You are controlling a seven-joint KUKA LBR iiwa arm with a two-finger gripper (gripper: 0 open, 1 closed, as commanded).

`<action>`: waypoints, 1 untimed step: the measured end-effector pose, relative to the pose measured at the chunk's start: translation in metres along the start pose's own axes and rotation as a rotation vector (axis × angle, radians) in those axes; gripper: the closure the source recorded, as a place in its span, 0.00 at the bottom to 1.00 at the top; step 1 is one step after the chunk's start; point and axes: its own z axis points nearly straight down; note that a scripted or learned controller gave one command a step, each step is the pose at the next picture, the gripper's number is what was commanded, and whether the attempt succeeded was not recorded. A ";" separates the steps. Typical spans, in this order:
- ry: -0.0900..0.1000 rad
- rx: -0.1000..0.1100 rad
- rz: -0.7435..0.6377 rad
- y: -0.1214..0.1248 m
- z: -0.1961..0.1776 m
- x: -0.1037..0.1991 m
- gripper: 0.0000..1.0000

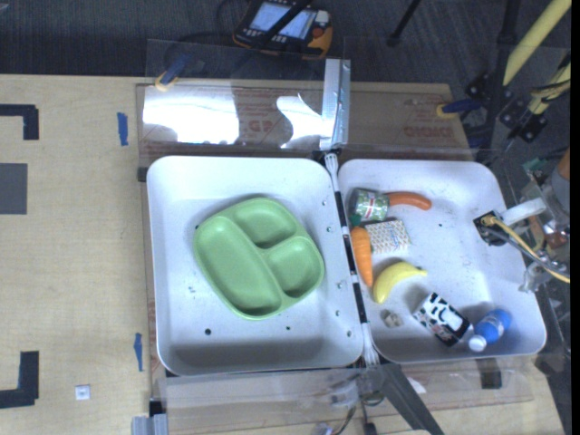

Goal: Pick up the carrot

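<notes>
Camera view: carrot (362,254) lies along right bin (453,175) left edge, touching banana (395,279). Gripper (535,243) at right edge; jaw state unclear. Approach lengthwise, avoid banana.

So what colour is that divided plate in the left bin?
Light green plate, clearest in the camera view.

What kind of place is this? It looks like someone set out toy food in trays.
Most likely a robotics lab test bench. Two white bins sit side by side on a wooden bench, one with a green divided plate, the other with toy food such as a carrot and banana. Tripod legs and a handheld controller stand behind.
</notes>
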 end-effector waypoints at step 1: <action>-0.001 0.002 0.004 -0.046 0.038 -0.049 0.00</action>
